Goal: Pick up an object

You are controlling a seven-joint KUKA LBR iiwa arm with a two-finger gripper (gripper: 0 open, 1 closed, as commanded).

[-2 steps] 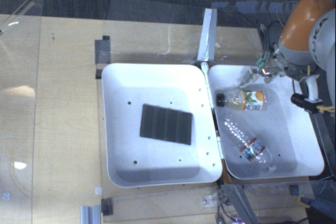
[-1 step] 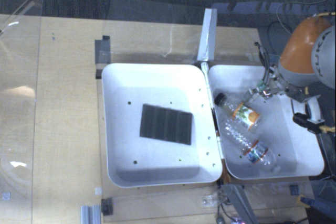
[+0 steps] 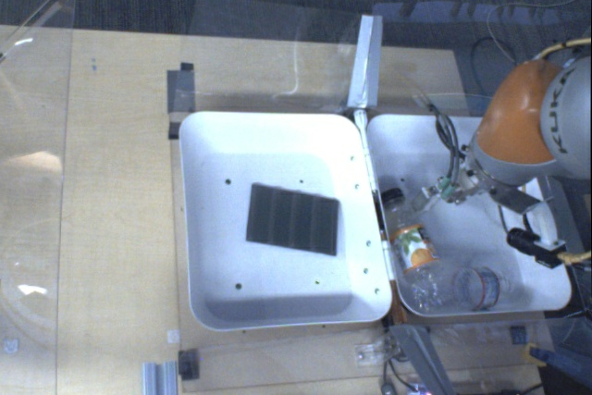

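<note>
Nearby, clear bottle [image 3: 418, 256], clear cup [image 3: 478, 286]

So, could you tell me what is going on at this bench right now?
A grey KUKA arm with an orange band is reaching from the right into the right-hand shallow white bin. Its gripper hangs low over that bin's middle. Nearby lie a clear plastic bottle with an orange label, a clear plastic cup on its side and a small black object. Nothing appears to be held yet. The left-hand white bin holds a flat dark ribbed rectangular pad.
</note>
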